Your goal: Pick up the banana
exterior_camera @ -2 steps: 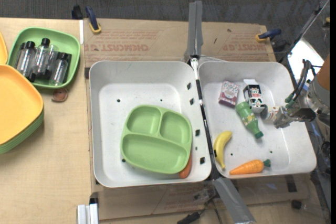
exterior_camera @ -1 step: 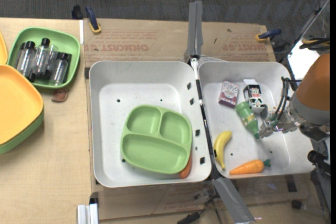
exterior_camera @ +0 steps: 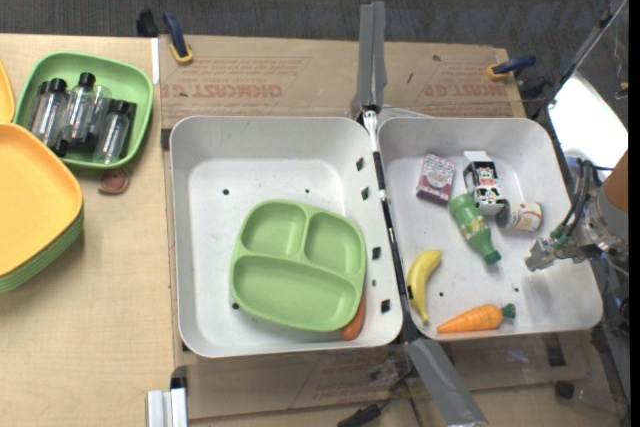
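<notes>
The yellow banana (exterior_camera: 422, 280) lies in the right bin (exterior_camera: 560, 155), close to its left wall and front edge, curving from upper right to lower left. My gripper (exterior_camera: 543, 258) is at the right side of that bin, low over its floor. It is about a hand's width to the right of the banana and touches none of the objects. Nothing shows in the gripper.
An orange carrot (exterior_camera: 472, 318) lies just right of the banana's lower end. A green bottle (exterior_camera: 473, 226), a purple packet (exterior_camera: 436, 178), a small carton (exterior_camera: 484, 181) and a small can (exterior_camera: 524, 215) lie further back. The left bin (exterior_camera: 200, 165) holds a green divided plate (exterior_camera: 300, 265).
</notes>
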You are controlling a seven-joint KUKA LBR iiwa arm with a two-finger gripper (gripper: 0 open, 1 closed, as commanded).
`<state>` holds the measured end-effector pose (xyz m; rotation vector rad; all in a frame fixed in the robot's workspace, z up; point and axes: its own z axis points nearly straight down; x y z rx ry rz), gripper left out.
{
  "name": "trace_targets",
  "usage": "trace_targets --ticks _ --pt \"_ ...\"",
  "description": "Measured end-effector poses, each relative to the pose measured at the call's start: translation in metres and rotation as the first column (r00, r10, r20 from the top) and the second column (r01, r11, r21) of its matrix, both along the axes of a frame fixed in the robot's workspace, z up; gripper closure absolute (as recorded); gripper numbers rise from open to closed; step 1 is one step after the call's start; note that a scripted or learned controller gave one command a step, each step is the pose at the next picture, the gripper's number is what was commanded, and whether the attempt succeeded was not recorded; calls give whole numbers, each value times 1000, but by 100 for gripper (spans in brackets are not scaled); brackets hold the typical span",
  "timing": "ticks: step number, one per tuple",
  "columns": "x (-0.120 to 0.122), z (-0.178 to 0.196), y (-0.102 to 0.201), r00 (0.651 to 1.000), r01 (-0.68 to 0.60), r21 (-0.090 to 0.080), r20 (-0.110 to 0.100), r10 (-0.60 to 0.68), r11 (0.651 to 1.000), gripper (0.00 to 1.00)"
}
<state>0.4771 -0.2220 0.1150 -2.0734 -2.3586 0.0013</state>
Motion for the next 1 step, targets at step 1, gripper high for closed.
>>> trace_targets --ticks 1 --pt "-1 -24 4 993 116 1 -2 -116 993 100"
